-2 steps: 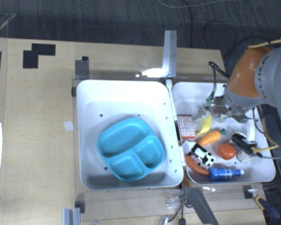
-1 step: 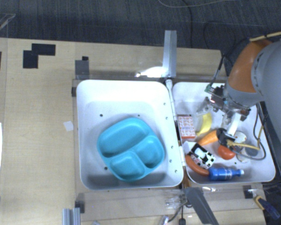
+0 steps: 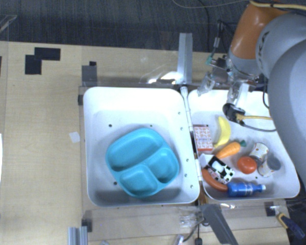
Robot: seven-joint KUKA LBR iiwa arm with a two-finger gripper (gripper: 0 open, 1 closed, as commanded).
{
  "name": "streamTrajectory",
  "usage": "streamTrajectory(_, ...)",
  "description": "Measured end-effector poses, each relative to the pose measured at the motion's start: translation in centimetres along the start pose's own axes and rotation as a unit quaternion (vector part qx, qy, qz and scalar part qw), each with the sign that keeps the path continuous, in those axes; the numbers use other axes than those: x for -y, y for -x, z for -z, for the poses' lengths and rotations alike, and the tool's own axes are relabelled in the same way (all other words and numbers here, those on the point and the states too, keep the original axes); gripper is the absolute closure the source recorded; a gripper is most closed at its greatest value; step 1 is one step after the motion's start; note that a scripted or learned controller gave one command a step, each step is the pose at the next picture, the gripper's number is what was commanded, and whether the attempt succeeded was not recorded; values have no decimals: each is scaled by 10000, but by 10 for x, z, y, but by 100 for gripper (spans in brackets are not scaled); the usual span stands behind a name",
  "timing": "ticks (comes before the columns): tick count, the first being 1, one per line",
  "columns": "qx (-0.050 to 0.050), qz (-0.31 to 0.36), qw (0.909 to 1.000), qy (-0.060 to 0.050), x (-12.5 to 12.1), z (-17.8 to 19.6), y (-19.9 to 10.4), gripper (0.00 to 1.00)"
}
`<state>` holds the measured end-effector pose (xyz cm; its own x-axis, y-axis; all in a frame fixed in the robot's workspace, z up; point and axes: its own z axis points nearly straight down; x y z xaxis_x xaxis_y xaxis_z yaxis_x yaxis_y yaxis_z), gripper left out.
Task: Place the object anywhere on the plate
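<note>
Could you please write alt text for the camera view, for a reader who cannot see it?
A blue divided plate sits alone in the left white bin, while the right bin holds a banana, carrot, tomato, blue bottle and other small items. The grey arm's gripper hangs over the right bin's far end.

Glossy blue plastic plate (image 3: 142,162), smooth white plastic bins (image 3: 97,137), matt pale wood-look bench (image 3: 35,152), brushed metal divider post (image 3: 185,55), shiny blue plastic bottle (image 3: 245,189)
</note>
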<state>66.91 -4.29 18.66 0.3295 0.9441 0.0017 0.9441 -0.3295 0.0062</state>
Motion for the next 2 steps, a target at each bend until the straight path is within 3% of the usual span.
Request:
streamTrajectory(1, 1, 55, 10000, 24, -1, 11, -2, 100)
streamTrajectory(2, 5, -1617, 9868, -22, 92, 52, 7, 100)
